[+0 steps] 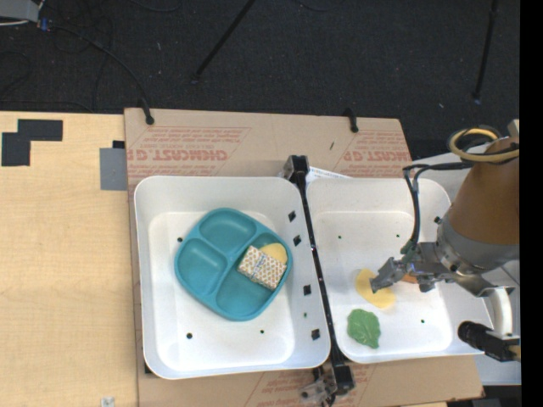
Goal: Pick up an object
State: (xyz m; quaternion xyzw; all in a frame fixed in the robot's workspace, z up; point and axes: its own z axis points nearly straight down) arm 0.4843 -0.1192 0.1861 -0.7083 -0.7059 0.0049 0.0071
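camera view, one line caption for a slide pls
Gripper over a yellow piece in the right bin, green piece nearby; teal plate left.

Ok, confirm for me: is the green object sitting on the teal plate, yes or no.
No, the green object lies on the floor of the right bin, while the teal plate is in the left bin.

Printed matter: red lettering on the brown cardboard sheet (254, 142) beneath the two bins, seen upside down. Left block, above the left bin (161, 195): large word reads approximately "CHEMCAST", followed by "GP"; smaller lines under it illegible. Right block, above the right bin (433, 195): partly covered, only "GP" legible. No other readable marks.
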